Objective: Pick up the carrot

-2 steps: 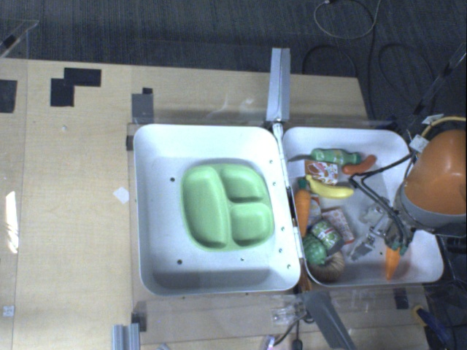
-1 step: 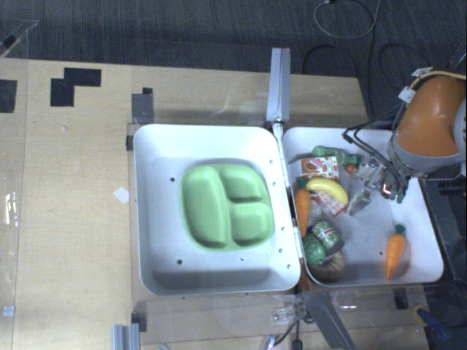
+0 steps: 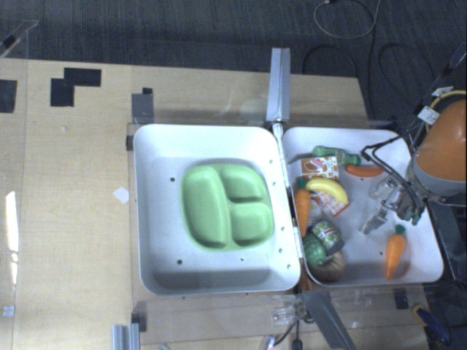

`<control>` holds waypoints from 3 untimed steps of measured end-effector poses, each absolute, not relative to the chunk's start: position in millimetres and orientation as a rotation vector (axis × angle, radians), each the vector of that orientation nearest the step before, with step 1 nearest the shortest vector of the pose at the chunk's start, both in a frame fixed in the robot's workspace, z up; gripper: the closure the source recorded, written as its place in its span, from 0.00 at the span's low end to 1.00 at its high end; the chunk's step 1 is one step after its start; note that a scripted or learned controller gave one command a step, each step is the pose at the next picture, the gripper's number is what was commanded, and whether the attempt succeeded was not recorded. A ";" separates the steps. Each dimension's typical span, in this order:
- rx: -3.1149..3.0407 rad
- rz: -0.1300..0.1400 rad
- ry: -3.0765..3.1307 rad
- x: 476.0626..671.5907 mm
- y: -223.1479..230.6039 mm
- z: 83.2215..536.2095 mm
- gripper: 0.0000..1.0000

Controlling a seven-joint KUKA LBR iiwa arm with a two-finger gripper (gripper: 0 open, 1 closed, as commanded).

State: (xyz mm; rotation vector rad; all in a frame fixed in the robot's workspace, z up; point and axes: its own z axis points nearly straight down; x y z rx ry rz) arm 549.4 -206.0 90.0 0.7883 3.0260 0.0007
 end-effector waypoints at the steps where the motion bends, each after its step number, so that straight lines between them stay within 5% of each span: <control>1: 0.966 0.006 2.973 588.4 -155.5 89.9 0.00; 2: 0.903 0.001 2.999 523.7 -195.0 145.9 0.00; 3: 0.663 -0.001 3.053 492.2 -204.0 90.1 0.00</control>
